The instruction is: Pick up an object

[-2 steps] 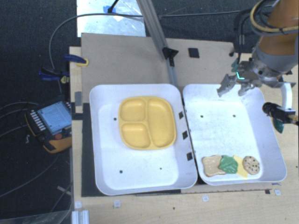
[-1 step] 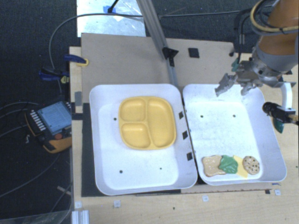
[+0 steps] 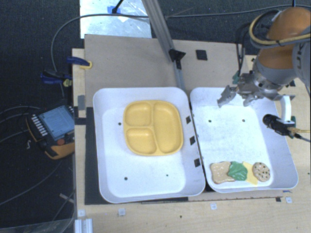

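Several toy food pieces lie in a row at the near edge of the right bin (image 3: pixel 243 130): a tan bread slice (image 3: pixel 220 172), a green leafy piece (image 3: pixel 237 170), a yellow slab (image 3: pixel 250 176) partly under it, and a round cookie (image 3: pixel 261 171). My gripper (image 3: pixel 238 98) hovers over the far end of the right bin, well away from the food. Its fingers are spread open with nothing between them.
The left bin (image 3: pixel 112 178) holds a yellow divided plate (image 3: pixel 152 127). A grey pole (image 3: pixel 160 23) slants across the far side, ending near the bins' divider. A black cylinder (image 3: pixel 274 123) juts over the right bin's right rim. Cables and a small device (image 3: pixel 51 125) lie off the bench at left.
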You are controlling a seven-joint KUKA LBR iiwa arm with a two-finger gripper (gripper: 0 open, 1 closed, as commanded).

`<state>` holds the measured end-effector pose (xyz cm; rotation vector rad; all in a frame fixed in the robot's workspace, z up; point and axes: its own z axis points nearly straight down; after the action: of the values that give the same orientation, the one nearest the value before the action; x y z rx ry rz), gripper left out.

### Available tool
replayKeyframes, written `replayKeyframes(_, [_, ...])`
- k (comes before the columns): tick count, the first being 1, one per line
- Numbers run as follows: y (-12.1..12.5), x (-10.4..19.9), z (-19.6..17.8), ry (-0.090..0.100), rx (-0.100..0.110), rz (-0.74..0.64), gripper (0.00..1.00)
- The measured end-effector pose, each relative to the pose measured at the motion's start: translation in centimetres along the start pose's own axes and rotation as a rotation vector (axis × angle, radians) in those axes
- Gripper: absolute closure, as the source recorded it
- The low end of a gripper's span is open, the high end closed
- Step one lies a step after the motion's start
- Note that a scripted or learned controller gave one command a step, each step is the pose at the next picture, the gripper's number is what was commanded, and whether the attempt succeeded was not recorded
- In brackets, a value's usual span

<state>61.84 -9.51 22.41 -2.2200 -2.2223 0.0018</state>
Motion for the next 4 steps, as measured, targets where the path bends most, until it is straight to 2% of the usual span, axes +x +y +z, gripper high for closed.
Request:
replayKeyframes(2, [-0.5, 1.1, 9.9, 0.001, 0.002, 0.001, 0.00])
replayKeyframes(3, [-0.3, 1.1, 8.5, 0.000, -0.005, 0.002, 1.00])
replayKeyframes(4, [0.9, 1.1, 3.3, 0.000, -0.008, -0.004, 1.00])
